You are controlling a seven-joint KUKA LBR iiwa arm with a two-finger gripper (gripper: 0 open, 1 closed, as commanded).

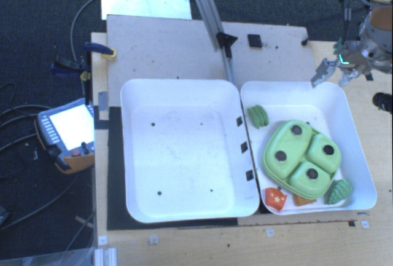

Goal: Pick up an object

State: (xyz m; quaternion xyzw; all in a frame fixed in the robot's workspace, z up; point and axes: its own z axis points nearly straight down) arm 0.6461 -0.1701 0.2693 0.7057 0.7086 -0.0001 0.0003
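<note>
The right bin (353,129) holds a large light-green moulded tray-like toy (302,159) with dark dots. A small ribbed green object (258,115) lies near the bin's left wall. At the bin's front sit a red piece with a yellow mark (276,198), an orange bit (302,200) and a dark-green ribbed cone (338,190). My gripper (334,74) hovers above the right bin's far right corner, fingers spread open with nothing between them.
The left bin (181,148) lies beside the right one. A slanted metal pole (206,0) crosses the board behind the bins. A handheld pendant (66,134) and cables lie on the floor at the left.
</note>
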